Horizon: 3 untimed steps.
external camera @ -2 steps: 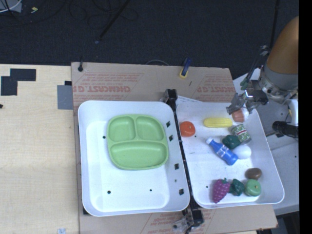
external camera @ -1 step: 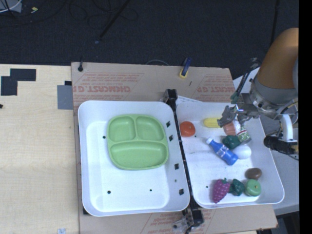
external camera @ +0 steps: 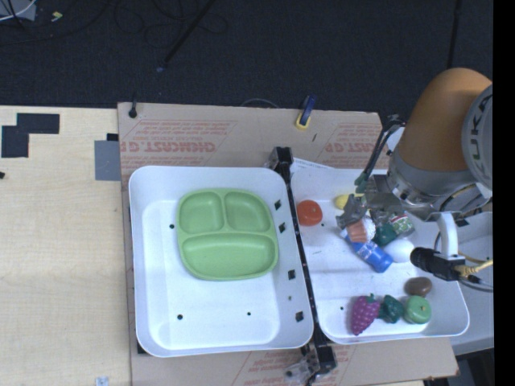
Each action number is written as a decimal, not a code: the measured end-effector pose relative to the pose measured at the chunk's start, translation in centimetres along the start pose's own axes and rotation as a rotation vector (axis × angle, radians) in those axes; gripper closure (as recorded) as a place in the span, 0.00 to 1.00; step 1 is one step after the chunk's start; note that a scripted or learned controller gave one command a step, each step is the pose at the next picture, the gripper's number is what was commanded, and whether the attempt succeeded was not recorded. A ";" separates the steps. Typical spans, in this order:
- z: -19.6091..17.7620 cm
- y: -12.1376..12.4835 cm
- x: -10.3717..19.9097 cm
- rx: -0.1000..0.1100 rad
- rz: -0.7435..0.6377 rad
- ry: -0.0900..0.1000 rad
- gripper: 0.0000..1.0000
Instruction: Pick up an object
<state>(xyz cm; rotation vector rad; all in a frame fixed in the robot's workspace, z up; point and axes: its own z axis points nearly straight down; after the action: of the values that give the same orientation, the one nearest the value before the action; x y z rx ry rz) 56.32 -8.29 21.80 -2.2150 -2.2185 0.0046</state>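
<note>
My gripper (external camera: pixel 355 215) hangs low over the upper middle of the right bin (external camera: pixel 330 296), under the grey wrist and orange band. Right beneath it lie a small orange-brown piece (external camera: pixel 356 233) and a blue and white bottle (external camera: pixel 372 256). A yellow item (external camera: pixel 344 202) peeks out to its upper left, and a red-orange round object (external camera: pixel 309 212) rests further left near the divider. A dark green piece (external camera: pixel 385 234) sits just to the gripper's right. I see nothing lifted off the bin floor.
Along the right bin's front edge lie purple grapes (external camera: pixel 364 313), a dark green toy (external camera: pixel 392 309), a light green round piece (external camera: pixel 418 310) and a brown lump (external camera: pixel 418 285). The left bin (external camera: pixel 161 312) holds a green divided plate (external camera: pixel 227 234).
</note>
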 end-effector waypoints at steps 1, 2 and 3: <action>-0.6 -2.6 5.6 -0.001 -0.002 0.000 1.00; -0.3 -2.1 3.7 -0.004 0.002 -0.003 1.00; -0.6 -1.7 5.2 -0.004 0.000 -0.002 1.00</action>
<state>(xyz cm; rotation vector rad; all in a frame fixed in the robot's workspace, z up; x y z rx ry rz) 54.65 -3.08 22.45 -2.2183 -2.2212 0.0019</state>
